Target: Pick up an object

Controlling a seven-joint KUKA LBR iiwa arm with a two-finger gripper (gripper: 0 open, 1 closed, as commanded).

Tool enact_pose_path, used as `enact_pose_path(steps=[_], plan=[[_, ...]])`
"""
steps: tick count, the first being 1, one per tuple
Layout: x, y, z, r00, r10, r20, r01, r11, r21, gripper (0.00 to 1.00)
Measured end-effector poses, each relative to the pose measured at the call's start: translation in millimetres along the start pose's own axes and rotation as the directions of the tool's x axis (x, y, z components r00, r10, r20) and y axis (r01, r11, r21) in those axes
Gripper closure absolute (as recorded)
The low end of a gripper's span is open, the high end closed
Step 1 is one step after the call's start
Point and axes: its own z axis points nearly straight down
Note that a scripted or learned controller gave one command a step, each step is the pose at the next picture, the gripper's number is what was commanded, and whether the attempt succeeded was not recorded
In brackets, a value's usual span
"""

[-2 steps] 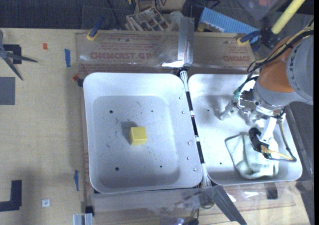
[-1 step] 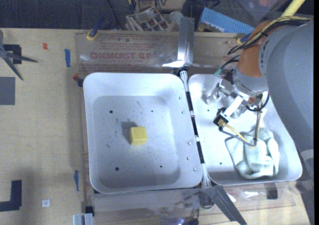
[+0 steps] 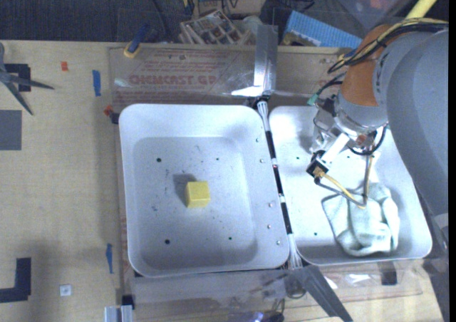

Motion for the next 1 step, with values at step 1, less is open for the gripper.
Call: enact_pose_path(steps=[1], plan=[[-65.9,-57.3,-16.2,0.963,0.271,0.007,-0.271,0.963,0.011,1.00]])
